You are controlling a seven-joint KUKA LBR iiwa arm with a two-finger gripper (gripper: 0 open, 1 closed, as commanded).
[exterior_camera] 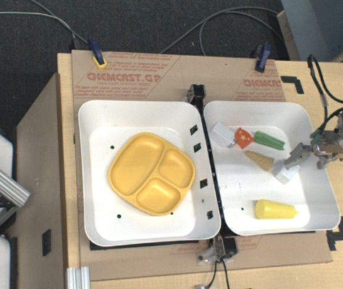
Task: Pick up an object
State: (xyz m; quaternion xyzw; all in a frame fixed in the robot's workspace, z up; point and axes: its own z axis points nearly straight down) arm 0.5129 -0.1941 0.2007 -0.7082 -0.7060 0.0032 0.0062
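Bench — cardboard-faced, bearing two shallow white bins side by side.

Left bin: one yellow divided plate with three compartments, lying flat near the middle. Nothing lies on the plate.

Right bin: the loose objects.
- Pale grey block, towards the far left corner.
- Red piece, touching or just beside the grey block.
- Green piece, elongated, just to the right of the red one.
- Tan cone-shaped piece, near the bin's middle, just below the red and green pieces.
- Yellow bottle-shaped object, lying on its side near the front wall, well apart from the rest.

Gripper: reaches in over the right bin's right wall, its grey tip low over the floor, just right of the tan cone. Whether the tip touches the floor cannot be told. Whether the gripper stands wide or narrow cannot be told either — the tip reads as one pale mass. Nothing is seen in its grasp.

Task status: not done. Every object lies on a bin floor and none is lifted. The arm is placed for a try in the right bin; the nearest candidate appears to be the tan cone, though the target is a judgement only. Left to do: close on an object and raise it clear of the bin.
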